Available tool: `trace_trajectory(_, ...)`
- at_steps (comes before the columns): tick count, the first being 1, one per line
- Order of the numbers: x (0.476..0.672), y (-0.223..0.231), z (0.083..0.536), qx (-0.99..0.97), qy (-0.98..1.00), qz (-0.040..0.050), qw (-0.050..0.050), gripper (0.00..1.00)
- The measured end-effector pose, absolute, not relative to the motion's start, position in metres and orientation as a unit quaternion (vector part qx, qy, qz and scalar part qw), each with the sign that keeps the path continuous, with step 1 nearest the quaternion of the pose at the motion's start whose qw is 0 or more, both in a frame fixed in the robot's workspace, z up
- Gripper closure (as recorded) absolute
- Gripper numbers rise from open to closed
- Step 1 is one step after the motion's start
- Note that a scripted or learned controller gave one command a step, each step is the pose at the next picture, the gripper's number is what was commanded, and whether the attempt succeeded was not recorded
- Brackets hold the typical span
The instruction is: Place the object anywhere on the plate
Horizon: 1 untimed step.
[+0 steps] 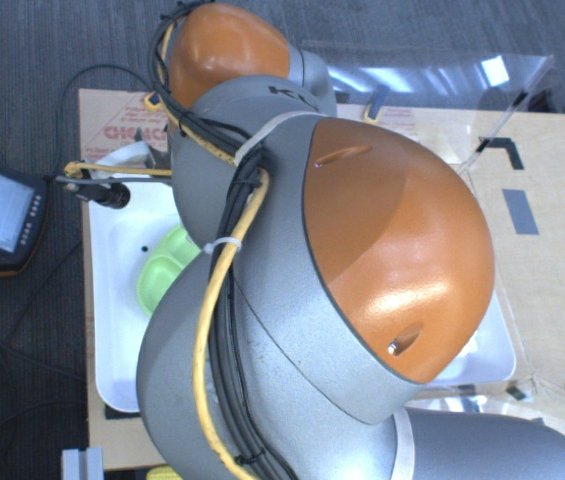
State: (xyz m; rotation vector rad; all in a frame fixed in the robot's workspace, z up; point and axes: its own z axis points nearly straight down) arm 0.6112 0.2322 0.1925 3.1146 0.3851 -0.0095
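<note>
Arm [362, 268] covers bin [112, 298]; green plate [162, 268] peeks out.

Wooden bench [547, 168], white bin [112, 298] on it

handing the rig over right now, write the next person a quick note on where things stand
Gripper: hidden behind the arm's own body; its state cannot be told.
Arm: the big grey and orange arm blocks most of the camera view over the bins.
Things: a light green plastic plate peeks out at the arm's left edge, lying in the shallow white bin. The object to be placed is hidden, so I cannot say where it is.
Done: cannot be confirmed from this view.
Left: check whether the object sits on the plate once the arm clears; if not, place it there.
</note>
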Motion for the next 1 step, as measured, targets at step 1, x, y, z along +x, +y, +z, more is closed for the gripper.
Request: trace_trajectory(1,0.6114,0.233,0.1941,0.992,0.122,-0.002,0.001,0.0)
